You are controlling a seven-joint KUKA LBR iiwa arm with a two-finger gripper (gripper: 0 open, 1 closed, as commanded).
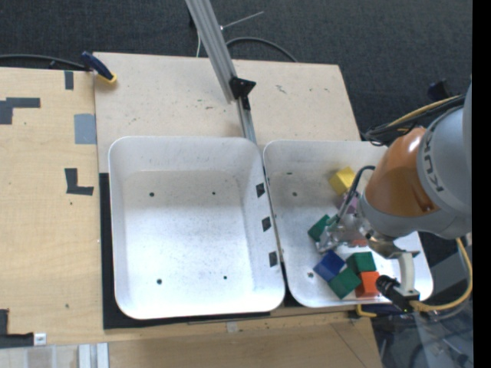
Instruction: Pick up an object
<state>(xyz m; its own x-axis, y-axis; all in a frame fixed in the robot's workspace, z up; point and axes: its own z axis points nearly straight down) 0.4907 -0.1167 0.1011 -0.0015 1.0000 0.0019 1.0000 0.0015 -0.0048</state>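
Dark carpet is surrounding a pale wooden tabletop [192, 90] that is carrying two shallow white bins side by side, with a slanted metal rail [215, 41] crossing above them. Nothing is lying in the left bin [126, 205]; the right bin [295, 167] is holding every candidate object, clustered toward its near right part: a yellow block [343, 179] farthest back, a green block [319, 228], a blue block [329, 266], a second green block [346, 283], another green piece [361, 262] and an orange block [369, 284] nearest the right corner. The arm, reaching in from the right, is hanging low over this cluster, with the gripper [337, 234] sitting just right of the first green block. Whether the jaws are spread or pressed together I cannot tell, since the wrist is covering them. To do this step well, it would probably pay to be centring on one block standing apart from its neighbours, descending squarely and avoiding a wedge between two pieces. The bulky orange-banded wrist is hiding part of the bin floor, so more objects could be lying beneath it.
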